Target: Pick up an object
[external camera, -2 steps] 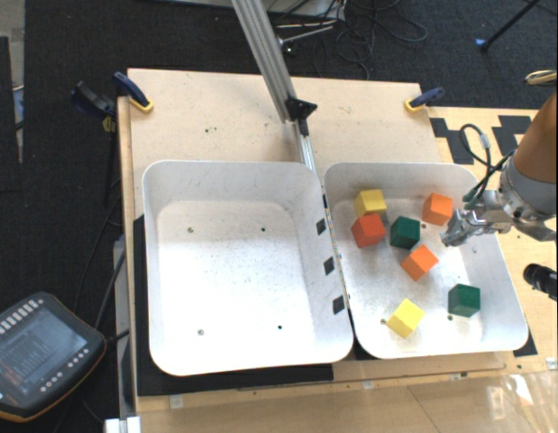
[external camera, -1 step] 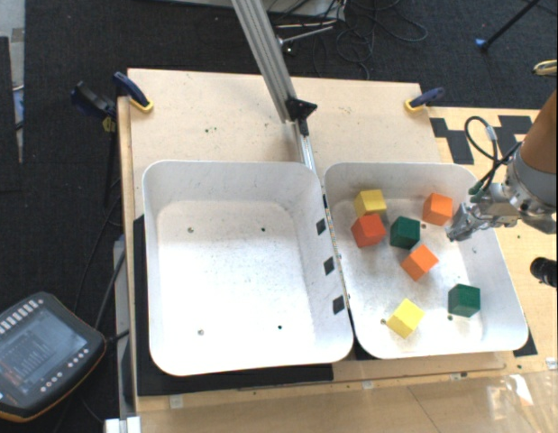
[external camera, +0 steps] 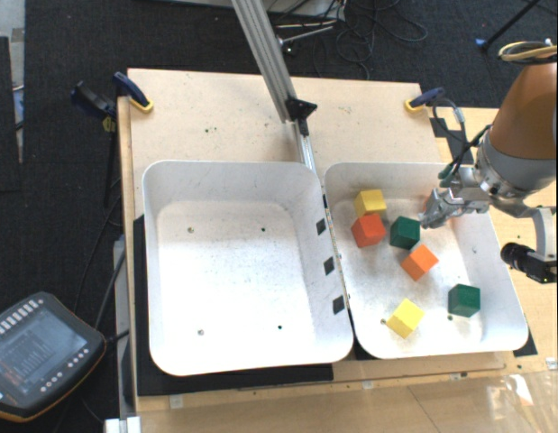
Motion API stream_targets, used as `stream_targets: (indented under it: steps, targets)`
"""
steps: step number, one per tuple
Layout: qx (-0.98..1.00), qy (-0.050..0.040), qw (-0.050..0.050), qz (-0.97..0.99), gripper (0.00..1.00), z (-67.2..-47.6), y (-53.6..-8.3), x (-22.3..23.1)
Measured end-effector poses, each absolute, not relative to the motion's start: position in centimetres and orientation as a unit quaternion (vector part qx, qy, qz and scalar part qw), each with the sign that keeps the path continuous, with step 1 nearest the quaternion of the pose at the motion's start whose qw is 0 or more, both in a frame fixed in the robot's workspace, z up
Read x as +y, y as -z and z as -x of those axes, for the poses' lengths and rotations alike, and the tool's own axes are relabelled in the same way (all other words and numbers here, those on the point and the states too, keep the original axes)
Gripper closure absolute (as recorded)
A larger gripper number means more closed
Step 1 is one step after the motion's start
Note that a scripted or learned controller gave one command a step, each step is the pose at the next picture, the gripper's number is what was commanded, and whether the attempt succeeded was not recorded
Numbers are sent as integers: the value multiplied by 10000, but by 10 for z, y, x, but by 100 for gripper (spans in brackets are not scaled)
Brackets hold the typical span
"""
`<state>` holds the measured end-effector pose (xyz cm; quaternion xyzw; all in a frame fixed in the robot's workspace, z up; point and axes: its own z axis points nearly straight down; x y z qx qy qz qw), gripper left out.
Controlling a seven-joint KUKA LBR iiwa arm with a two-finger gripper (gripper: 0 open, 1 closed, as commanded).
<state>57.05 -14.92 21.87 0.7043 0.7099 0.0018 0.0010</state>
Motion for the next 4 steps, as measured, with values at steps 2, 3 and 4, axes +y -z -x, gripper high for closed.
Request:
stream_targets:
  steps: [2, 3, 4]
  targets:
    - [7099, -17, 10, -7043, 100, -609, -241, -53]
    - [7096, -14, 7, -7046, 100, -628, -241, -11]
    - [7099, -20, 7, -7043, 100, -644, -249, 43]
